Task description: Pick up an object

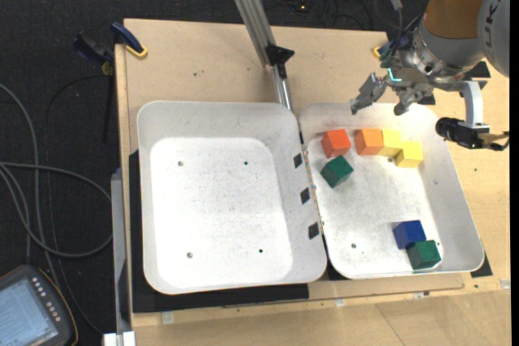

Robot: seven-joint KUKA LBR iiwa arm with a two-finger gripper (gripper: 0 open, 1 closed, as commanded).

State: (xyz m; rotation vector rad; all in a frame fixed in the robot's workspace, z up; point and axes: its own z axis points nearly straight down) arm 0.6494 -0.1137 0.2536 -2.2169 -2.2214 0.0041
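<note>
The right bin [454,198] holds several blocks. A red-orange block [336,143], an orange block [369,141] and two yellow blocks [392,143] [409,154] line up near its far side. A green block [336,171] lies just in front of the red-orange one. A blue block [409,233] and a dark green block [424,254] sit at the near right corner. My gripper [383,97] hangs open above the bin's far edge, beyond the orange block, with nothing between its fingers.
The left bin [154,198] stands beside the right one. A slanted metal pole [247,0] runs down to a clamp [280,57] on the bench behind the bins. A blue-and-yellow clamp [122,36] grips the bench's far left corner.
</note>
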